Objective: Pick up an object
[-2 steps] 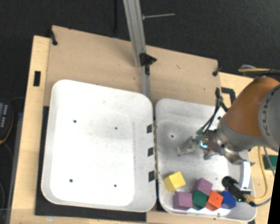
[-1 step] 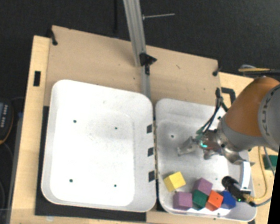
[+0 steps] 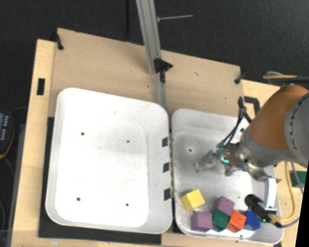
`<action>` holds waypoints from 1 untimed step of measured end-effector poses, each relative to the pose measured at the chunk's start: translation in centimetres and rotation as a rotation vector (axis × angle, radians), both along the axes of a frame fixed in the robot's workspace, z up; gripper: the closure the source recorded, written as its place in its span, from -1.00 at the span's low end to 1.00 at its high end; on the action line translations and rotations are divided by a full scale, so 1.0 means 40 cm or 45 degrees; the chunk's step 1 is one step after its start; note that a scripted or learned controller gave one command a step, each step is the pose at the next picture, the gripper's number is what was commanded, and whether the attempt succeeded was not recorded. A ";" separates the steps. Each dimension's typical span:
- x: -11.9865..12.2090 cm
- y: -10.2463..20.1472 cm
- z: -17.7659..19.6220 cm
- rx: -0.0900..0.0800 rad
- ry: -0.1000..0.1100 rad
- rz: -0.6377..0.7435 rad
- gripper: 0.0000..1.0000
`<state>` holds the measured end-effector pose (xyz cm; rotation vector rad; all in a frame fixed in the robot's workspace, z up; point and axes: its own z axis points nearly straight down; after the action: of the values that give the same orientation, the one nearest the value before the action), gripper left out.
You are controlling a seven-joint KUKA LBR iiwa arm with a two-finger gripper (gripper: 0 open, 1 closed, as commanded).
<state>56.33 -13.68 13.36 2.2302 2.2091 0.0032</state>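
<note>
Several small blocks lie in the near part of the right bin [image 3: 200,128]: a yellow block [image 3: 193,200], two purple blocks [image 3: 224,205] [image 3: 201,220], a green block [image 3: 219,219], an orange block [image 3: 237,220] and a blue block [image 3: 252,219]. My gripper [image 3: 216,165] hangs over the middle of the right bin, farther back than the blocks and apart from them. Its fingers [image 3: 202,165] are spread open, with bare bin floor between them. The yellow block sits closest, just below and left of the gripper.
The left bin [image 3: 107,159] lies beside the right one, joined by black clips [image 3: 166,166]. A metal strut [image 3: 150,28] slants down from the top to the bins' back edge. Cables [image 3: 271,213] run along the right bin's right rim.
</note>
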 end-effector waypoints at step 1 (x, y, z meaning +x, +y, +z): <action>0.000 0.000 0.000 0.000 -0.001 -0.001 -1.00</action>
<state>56.33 -13.69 13.36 2.2304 2.2081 0.0038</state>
